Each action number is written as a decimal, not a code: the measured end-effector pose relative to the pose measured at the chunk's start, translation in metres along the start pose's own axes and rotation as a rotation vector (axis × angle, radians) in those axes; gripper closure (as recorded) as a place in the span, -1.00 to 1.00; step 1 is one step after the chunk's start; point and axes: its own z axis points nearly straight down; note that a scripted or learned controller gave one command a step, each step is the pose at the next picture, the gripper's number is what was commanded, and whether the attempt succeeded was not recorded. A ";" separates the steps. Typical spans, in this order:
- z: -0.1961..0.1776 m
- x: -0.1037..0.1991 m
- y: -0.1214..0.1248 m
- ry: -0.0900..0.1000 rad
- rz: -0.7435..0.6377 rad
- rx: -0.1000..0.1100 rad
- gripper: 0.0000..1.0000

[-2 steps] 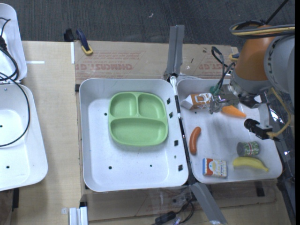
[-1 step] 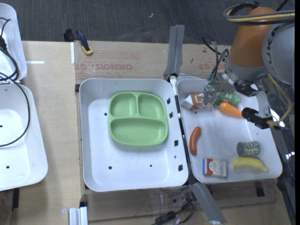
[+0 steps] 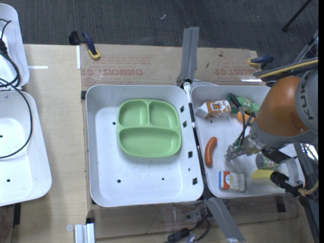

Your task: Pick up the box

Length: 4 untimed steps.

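Note:
Two small boxes lie in the right bin (image 3: 200, 135). A white and brown carton (image 3: 216, 109) rests on its side near the bin's far left. A white and orange box (image 3: 232, 181) lies flat by the near wall. My gripper (image 3: 235, 151) hangs low over the middle of the right bin, between the two boxes and apart from both. It is just right of a red sausage (image 3: 210, 151). Nothing shows held in it. The arm's orange band (image 3: 283, 108) covers the bin's right side.
In the left bin (image 3: 101, 151) sits a green divided plate (image 3: 149, 127). The right bin also holds green pieces (image 3: 246, 104), an orange carrot (image 3: 240, 117), a metal can (image 3: 265, 161) and a yellow banana (image 3: 263, 174). A grey post (image 3: 189, 54) rises behind the bins' divider.

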 end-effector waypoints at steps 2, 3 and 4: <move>-0.020 -0.051 0.113 -0.003 0.150 -0.004 -1.00; -0.101 0.009 0.098 -0.002 0.255 -0.002 -1.00; 0.000 0.008 0.001 0.000 0.258 0.001 -1.00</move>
